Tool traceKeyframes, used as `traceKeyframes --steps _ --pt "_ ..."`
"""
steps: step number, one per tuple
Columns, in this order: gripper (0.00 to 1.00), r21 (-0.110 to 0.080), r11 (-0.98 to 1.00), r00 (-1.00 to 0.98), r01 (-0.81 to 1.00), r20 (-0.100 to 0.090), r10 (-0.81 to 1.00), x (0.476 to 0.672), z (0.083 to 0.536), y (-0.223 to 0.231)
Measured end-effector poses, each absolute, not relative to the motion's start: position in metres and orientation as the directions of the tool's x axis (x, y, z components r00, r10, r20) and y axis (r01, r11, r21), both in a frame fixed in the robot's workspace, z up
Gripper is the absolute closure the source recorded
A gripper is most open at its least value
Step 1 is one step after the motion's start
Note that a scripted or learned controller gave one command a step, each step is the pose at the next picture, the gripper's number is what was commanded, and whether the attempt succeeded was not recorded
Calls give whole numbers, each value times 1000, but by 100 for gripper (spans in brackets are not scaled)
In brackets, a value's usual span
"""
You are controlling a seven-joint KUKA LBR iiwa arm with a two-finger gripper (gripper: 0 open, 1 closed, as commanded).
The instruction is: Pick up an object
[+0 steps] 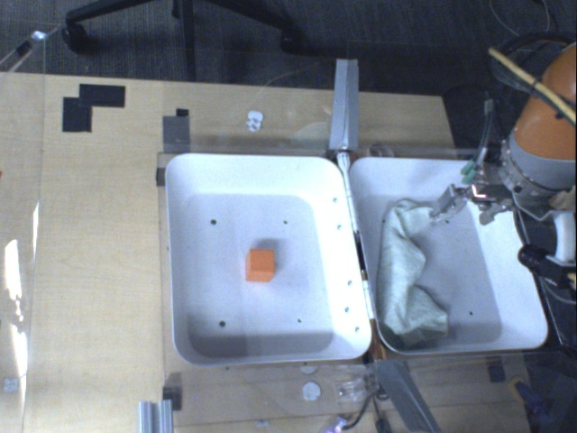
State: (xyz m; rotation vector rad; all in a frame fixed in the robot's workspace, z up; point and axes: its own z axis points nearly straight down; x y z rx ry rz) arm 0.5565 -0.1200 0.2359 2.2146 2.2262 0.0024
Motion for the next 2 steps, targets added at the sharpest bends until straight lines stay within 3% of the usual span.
traceKeyframes --steps 1,2 --pt "0 8 46 -46 999 -1 999 585 101 -110" --pt "100 12 47 -47 999 0 999 587 113 -109"
